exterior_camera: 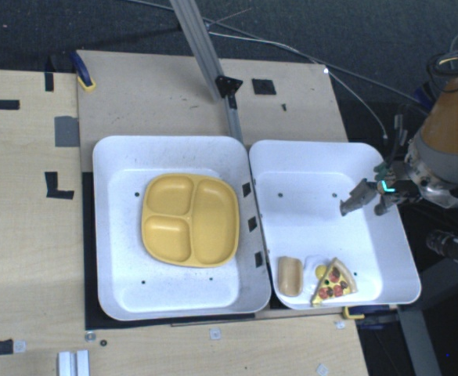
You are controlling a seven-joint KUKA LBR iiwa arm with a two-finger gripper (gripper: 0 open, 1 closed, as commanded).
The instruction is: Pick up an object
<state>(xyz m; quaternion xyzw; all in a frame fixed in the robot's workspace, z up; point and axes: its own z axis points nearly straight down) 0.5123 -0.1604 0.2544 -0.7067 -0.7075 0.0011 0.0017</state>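
A yellow divided plate is seen in the middle of the left bin. A tan bread-like piece and a toy pizza slice lie by the near edge of the right bin. The gripper is held above that bin's right edge, fingers spread, with nothing between them.

Yellow three-compartment plastic plate filling the left white bin's floor, right white bin's upper floor open, tan bread-like piece and toy pizza slice crowding its near edge
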